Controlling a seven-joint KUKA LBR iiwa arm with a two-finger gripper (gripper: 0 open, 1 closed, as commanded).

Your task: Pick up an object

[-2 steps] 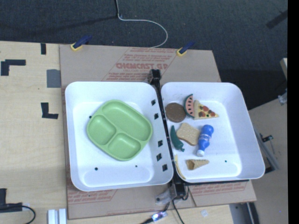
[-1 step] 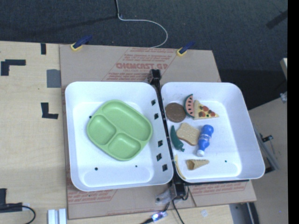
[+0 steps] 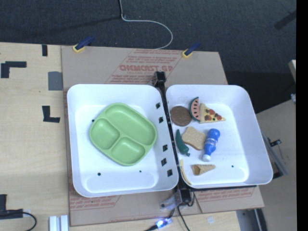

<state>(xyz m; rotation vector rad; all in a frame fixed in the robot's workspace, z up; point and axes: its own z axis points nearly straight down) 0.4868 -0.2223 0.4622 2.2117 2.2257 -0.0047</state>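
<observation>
The right bin (image 3: 240,107) holds several toy food items. A brown round cookie (image 3: 181,115) lies near its left wall, with a watermelon slice (image 3: 194,108) and a pizza slice (image 3: 211,114) beside it. Below them sit a slice of toast (image 3: 194,137), a blue and white bottle (image 3: 211,144), a green pepper (image 3: 181,143) and a small tan wedge (image 3: 203,169). A pale banana-like piece (image 3: 184,173) lies along the bin's lower left wall.
The left bin (image 3: 79,129) holds a green divided plate (image 3: 123,134). Both bins rest on a cardboard sheet (image 3: 139,64) clamped to a wooden bench. A white cable (image 3: 144,20) loops across the dark floor behind.
</observation>
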